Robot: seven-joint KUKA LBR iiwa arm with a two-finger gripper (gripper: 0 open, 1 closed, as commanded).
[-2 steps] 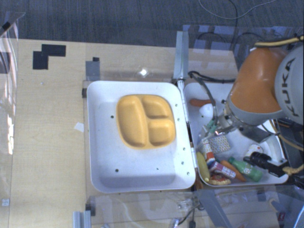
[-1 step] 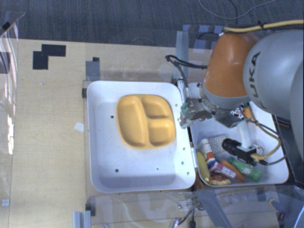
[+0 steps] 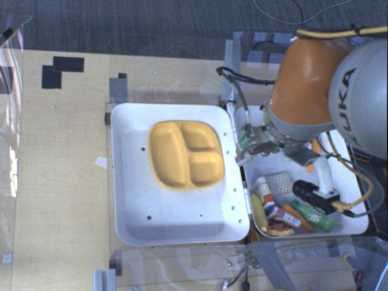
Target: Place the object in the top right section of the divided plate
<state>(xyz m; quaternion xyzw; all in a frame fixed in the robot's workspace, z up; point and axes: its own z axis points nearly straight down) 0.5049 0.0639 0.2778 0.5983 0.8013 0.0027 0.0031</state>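
Yellow divided plate (image 3: 185,153) sits in the left bin (image 3: 130,180); its top right section is bare. Candidate objects lie piled in the right bin (image 3: 357,226), bottom left corner: banana (image 3: 258,213), small packets, green bottle (image 3: 315,216), all likely light, packets slippery; grab across the narrow side. Gripper (image 3: 254,143) hangs over the right bin's left edge, opening not readable.

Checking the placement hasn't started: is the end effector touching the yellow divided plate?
Apart. The camera view shows the end effector over the right bin, with bare white left bin floor between it and the divided plate.
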